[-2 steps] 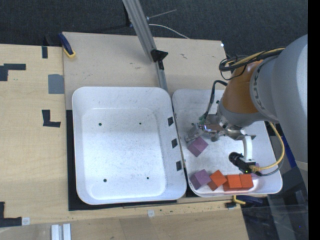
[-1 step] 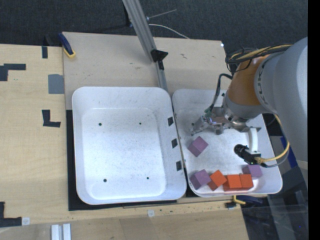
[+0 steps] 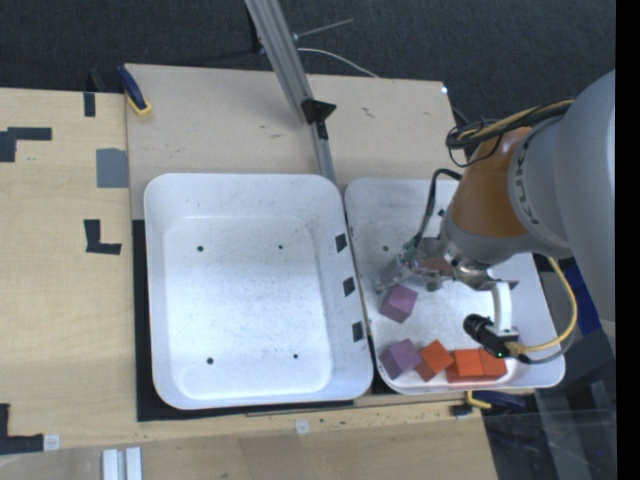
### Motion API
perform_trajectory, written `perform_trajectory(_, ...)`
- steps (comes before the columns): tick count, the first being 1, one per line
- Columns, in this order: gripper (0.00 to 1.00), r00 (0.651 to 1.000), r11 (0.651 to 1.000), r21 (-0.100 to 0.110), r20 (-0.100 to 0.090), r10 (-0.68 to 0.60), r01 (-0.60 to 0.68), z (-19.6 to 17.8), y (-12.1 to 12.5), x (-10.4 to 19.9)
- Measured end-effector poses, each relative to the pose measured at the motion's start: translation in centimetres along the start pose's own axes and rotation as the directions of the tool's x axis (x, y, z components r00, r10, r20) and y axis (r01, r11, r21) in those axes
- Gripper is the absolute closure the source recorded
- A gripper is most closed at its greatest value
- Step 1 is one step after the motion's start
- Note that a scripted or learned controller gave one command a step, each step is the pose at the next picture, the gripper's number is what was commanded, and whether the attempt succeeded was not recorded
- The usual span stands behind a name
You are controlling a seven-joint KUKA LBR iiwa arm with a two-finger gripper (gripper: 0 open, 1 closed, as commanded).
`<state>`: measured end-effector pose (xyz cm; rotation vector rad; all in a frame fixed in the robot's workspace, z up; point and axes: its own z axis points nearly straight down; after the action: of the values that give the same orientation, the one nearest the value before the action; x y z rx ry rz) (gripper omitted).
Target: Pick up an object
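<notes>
In the right bin (image 3: pixel 520 298) a purple cube (image 3: pixel 398 303) lies tilted near the middle left. My gripper (image 3: pixel 403 275) hangs low just above and behind it, at the end of the grey arm with the orange band (image 3: pixel 485 203). The cube's upper edge sits right at the gripper's tip, and I cannot make out whether they touch. A second purple cube (image 3: pixel 401 356) rests at the bin's front left corner. Beside it lie an orange block (image 3: pixel 435 358) and a longer orange block (image 3: pixel 476 366).
The left bin (image 3: pixel 170 268) stands wall to wall with the right one. A slanted metal post (image 3: pixel 285 53) rises behind the bins. A black cable connector (image 3: pixel 482 330) hangs off the wrist above the orange blocks.
</notes>
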<state>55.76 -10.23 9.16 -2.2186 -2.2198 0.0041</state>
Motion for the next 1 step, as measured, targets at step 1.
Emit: perform_trajectory(1, 0.0, 1.0, 1.0, 0.001, -0.001, 0.0, 0.0, 0.03, -2.65, 1.38)
